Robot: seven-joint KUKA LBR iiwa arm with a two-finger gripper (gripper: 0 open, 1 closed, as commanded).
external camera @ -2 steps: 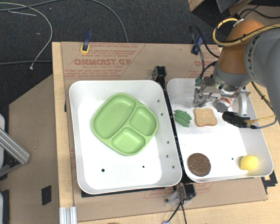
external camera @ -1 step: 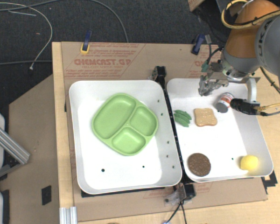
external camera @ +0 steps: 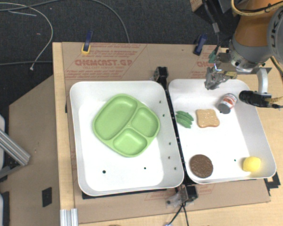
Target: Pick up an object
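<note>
Arm [external camera: 254, 27] cut off; jaw gap unclear.

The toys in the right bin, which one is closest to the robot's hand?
The small can lying on its side, just below and right of the hand. The toast slice, green leaf, brown patty and lemon lie farther.

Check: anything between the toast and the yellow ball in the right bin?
No. In the camera view, the stretch from the toast to the yellow ball is bare white bin floor. The brown disc sits off that line, nearer the front.
</note>
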